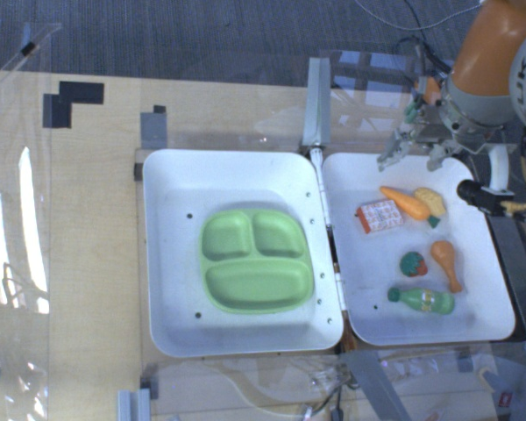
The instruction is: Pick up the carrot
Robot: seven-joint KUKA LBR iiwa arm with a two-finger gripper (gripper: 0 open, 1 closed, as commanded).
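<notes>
The carrot (406, 203), orange with a small green tip at its right end, lies slanted in the upper part of the right bin (473, 323). My gripper (415, 152) hangs above the bin's far edge, up and slightly right of the carrot and well apart from it. Its two fingers are spread open with nothing between them.
In the right bin also lie a red-and-white box (380, 216), a yellow piece (430, 201) touching the carrot, a green-and-red strawberry (412, 264), a chicken drumstick (447, 262) and a green bottle (422, 300). The left bin (171, 235) holds a green divided plate (254, 261).
</notes>
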